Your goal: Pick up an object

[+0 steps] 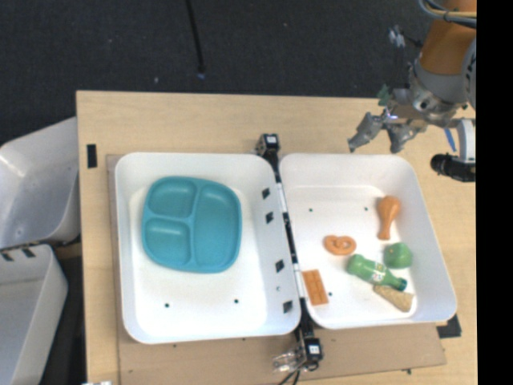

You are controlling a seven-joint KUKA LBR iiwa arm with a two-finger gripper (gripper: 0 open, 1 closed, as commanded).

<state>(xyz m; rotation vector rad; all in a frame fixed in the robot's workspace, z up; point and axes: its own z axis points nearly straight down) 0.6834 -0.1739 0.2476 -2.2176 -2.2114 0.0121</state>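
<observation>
Fingers (362, 137) spread wide, holding nothing.

Raised tool (378, 139), fingers spread apart

The arm (449, 38) runs off the top right corner; the tan piece (394, 297) is too small to identify.

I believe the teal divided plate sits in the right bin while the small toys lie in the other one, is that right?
Not quite: the camera view shows the teal divided plate in the left bin, while the small toys lie in the other one, the right bin.
</observation>
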